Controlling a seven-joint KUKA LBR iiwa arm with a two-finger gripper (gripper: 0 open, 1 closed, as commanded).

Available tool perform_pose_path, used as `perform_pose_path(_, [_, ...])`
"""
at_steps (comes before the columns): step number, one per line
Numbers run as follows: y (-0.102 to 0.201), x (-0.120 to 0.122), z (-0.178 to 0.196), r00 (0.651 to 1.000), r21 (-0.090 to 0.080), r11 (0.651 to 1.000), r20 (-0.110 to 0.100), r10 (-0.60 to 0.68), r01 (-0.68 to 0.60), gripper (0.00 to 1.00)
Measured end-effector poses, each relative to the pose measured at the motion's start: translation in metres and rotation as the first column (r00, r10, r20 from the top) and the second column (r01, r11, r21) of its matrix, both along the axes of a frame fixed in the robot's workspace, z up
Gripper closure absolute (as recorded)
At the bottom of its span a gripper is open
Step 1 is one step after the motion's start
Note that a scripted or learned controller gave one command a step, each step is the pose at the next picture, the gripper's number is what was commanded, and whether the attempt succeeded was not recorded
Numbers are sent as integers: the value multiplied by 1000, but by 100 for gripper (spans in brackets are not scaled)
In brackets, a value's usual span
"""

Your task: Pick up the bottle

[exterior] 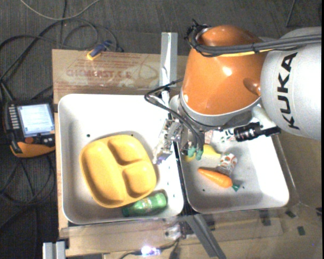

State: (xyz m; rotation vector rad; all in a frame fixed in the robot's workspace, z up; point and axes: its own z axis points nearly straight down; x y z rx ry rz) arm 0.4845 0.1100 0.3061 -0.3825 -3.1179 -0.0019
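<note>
The green bottle (146, 203) lying near the yellow plate (119, 169) looks light and slippery, best grabbed around its middle; I cannot tell the gripper (178, 139) state.

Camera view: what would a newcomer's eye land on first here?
The arm's big orange band looms over the seam between the two bins. In the left bin sits a yellow divided plate, with the green bottle lying at its near edge. A carrot lies in the right bin.
</note>
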Motion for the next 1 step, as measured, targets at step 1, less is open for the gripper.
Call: perform_pose_path(1, [-98,77,35,938,-3,938,4,346,-346,100])
